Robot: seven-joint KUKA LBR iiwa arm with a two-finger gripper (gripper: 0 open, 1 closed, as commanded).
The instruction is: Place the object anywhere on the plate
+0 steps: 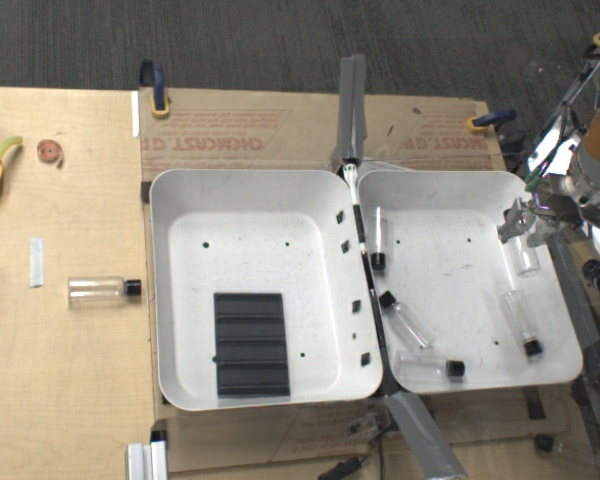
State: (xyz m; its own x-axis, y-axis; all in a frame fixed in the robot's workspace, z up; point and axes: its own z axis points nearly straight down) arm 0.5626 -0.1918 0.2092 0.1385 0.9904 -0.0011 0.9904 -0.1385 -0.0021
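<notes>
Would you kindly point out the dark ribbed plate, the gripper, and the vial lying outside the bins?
Dark ribbed plate (pixel 250 345): camera view, centre rib.
Gripper (pixel 515 225): camera view, at its fingertips.
Vial outside the bins (pixel 98 289): camera view, clear body.

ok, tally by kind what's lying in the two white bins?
Black-capped clear vials: 4, all in the right bin
Black ridged plate: 1, in the left bin
Total: 5
A faint clear shape beside the claw is too unclear to count.
</notes>
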